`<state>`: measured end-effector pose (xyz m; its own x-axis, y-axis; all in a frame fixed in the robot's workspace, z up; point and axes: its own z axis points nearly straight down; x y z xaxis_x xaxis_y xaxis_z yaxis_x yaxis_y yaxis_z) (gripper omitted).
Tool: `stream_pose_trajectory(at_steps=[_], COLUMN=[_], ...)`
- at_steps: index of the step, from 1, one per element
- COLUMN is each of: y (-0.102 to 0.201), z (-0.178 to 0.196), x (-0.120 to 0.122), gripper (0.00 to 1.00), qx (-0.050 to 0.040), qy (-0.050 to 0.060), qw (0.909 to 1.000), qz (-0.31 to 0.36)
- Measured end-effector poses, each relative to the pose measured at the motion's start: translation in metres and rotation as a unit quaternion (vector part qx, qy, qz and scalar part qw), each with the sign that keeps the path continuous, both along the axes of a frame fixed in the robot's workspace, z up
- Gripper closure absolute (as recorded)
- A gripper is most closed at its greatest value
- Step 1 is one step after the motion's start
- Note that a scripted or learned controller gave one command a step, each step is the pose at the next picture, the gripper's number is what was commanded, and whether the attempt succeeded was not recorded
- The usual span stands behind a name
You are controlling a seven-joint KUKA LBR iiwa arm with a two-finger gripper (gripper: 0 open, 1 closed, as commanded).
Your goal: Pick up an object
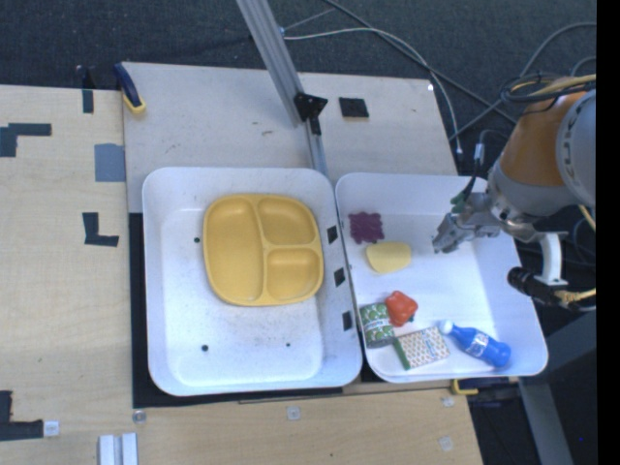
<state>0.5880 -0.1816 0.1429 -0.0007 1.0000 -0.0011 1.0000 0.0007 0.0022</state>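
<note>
The right bin (504, 289) holds a purple bunch of grapes (366, 226), a pale yellow lump (388, 256), a red-orange toy (401, 307), a green packet (376, 324), a checkered packet (422, 347) and a blue bottle (480, 345). My gripper (448, 237) hangs over the right bin's upper right part, to the right of the yellow lump and apart from it. Nothing shows between its fingers. The arm's orange band (535, 148) is at the right edge.
In the left bin (165, 289) lies a yellow divided plate (262, 248). A metal pole (276, 51) slants down to the gap between the bins. Cables (407, 51) run across the dark floor behind. Bare white floor lies between gripper and bottle.
</note>
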Motion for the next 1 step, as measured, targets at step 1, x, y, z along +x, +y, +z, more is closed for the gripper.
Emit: stream_pose_trajectory(at_steps=[1], y=[-0.0009], z=[0.063], x=[0.0042], gripper=[1.0], qx=[-0.0002], qy=[-0.001], qw=[1.0], qz=[0.0])
